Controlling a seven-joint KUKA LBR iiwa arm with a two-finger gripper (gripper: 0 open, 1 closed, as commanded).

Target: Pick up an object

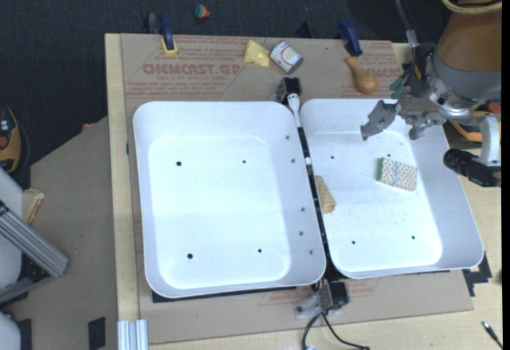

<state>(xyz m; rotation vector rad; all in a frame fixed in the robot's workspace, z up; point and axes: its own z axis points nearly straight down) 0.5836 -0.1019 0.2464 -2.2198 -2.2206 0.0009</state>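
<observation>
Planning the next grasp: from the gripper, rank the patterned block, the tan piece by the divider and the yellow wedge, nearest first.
From the gripper:
1. Patterned block, right bin, just below it.
2. Tan piece, right bin's left edge.
3. Yellow wedge, on the board beyond the bins.

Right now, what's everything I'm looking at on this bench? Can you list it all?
bins: two, white, side by side on the board
patterned block: one, pale speckled, in the right bin
tan piece: one, at the right bin's left edge
yellow wedge: one, on the board behind the bins
small box: one, white-grey, beside the wedge
wooden piece: one, brown, behind the right bin
clamps: two, blue, at the board's far edge
small ball: one, on the dark floor
arm: one, grey with orange band, from the right
gripper: one, open, over the right bin
</observation>
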